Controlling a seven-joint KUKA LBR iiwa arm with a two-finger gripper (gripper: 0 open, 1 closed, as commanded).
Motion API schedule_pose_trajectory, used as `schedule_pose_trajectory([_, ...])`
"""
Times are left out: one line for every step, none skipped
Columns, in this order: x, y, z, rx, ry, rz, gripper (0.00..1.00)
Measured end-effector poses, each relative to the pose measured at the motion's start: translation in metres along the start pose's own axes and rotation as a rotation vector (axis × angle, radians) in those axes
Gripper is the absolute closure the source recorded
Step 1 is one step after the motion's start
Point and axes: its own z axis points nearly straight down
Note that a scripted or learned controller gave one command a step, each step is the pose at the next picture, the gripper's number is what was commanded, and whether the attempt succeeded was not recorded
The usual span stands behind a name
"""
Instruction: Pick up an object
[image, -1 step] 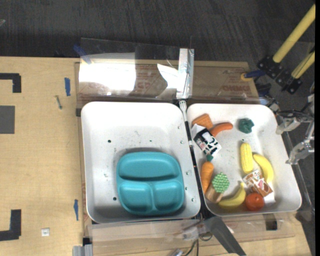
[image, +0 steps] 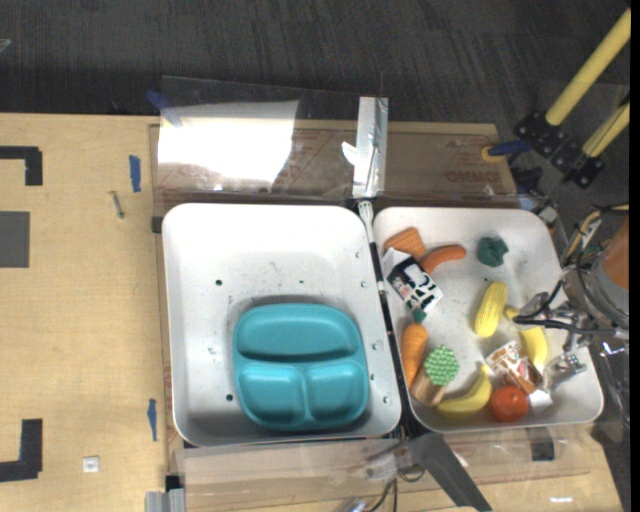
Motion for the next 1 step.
schedule_pose_trajectory([-0.0601, -0.0216, 0.0177, 0.013, -0.008, -0.065, 0.00])
